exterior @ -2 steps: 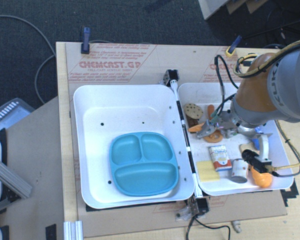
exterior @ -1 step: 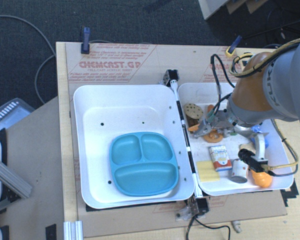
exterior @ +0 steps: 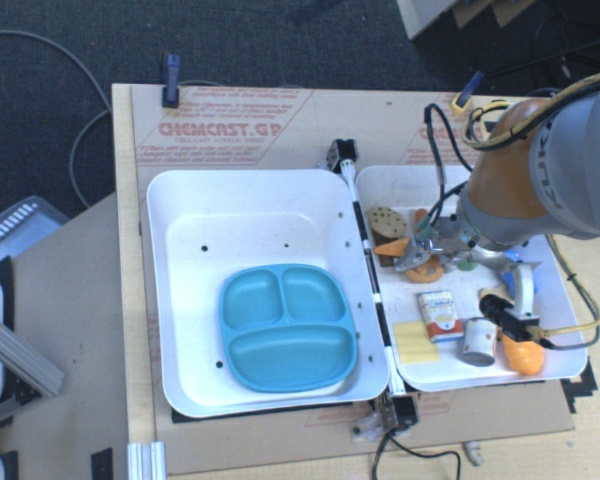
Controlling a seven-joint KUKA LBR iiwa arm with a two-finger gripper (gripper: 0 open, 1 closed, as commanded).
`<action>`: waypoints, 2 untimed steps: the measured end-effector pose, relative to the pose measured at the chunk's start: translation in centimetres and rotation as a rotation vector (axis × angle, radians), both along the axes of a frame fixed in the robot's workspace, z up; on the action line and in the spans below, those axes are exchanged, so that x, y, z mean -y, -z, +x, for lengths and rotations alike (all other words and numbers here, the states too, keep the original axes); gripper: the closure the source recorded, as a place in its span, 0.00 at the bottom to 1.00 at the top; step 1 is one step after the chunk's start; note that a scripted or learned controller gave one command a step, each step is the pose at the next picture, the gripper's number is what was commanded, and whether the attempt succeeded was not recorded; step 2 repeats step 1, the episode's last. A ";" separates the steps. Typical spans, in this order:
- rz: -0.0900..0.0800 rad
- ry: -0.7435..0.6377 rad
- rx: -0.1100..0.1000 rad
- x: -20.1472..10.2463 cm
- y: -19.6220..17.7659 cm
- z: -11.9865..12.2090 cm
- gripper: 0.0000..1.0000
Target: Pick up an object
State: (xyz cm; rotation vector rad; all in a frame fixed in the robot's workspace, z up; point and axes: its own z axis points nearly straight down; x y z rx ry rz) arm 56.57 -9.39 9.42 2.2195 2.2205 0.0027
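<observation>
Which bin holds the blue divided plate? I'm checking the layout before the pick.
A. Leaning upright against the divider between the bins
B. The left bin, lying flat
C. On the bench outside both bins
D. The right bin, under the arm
B: the blue divided plate lies flat on the floor of the left bin, apart from the clutter in the right bin.

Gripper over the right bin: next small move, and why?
Probably a short straight descent, then close. The gripper sits low in the right bin, among the orange piece and the brown cookie. Nothing visibly sits between its fingers. The clutter there is tight, so a sideways move risks shoving items.
</observation>
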 end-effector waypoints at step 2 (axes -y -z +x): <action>0.001 -0.001 -0.001 -6.1 -9.1 -0.8 1.00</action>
